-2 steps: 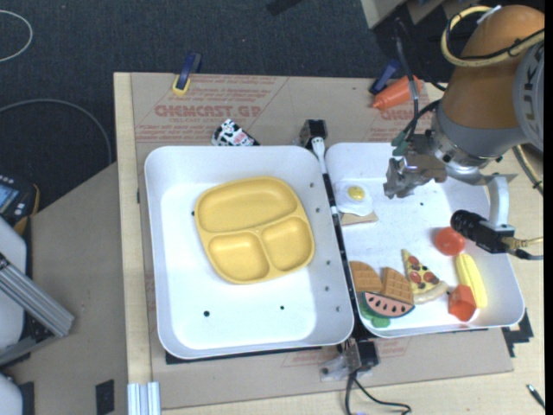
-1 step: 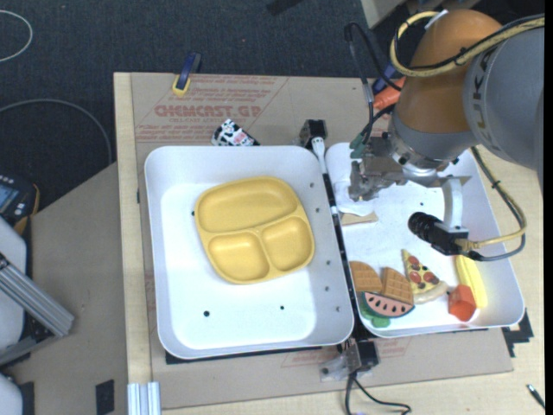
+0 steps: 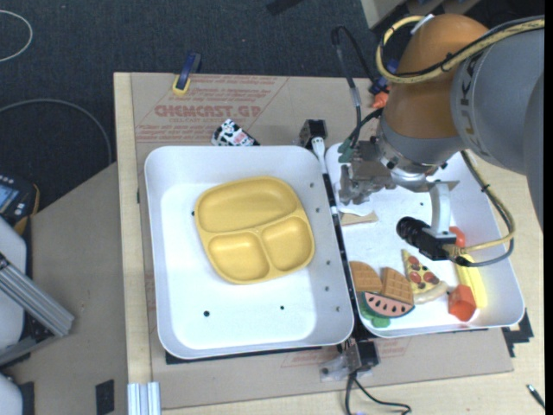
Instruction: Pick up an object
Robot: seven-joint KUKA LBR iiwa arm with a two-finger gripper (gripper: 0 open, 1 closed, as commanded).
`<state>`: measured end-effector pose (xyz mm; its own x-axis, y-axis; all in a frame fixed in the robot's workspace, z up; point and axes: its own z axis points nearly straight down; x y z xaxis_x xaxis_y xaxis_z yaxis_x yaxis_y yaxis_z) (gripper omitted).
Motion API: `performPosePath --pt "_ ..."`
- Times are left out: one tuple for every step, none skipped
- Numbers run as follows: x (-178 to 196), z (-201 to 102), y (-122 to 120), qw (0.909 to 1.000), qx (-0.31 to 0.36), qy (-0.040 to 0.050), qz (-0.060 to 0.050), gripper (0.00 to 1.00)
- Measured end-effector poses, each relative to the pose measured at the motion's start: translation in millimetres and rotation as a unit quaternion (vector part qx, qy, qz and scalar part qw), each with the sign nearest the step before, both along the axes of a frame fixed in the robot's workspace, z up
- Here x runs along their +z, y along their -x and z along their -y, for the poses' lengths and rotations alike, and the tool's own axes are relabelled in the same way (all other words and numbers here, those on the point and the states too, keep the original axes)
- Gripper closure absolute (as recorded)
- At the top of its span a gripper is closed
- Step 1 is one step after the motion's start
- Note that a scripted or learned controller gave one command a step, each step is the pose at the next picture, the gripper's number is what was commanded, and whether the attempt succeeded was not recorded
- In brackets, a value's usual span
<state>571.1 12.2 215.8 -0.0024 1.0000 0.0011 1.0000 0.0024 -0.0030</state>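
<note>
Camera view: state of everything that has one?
Claw: low over the left rear of the right bin.
Yellow divided plate: right side up, flat in the left bin.
Pale flat piece: flat on the right bin's floor, at the claw.
Toy watermelon slice: flat, touching the toy waffle.
Toy pizza slice: flat, beside the waffle.
Toy banana: lying along the right wall.
</note>
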Motion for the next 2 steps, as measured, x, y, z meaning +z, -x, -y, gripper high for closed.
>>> performPosePath --pt "4.1 6.9 -11.5 1.0000 -0.001 0.0008 0.003 1.00" --pt "9.8 -4.6 -13.8 1.0000 0.000 0.0005 0.003 1.00"
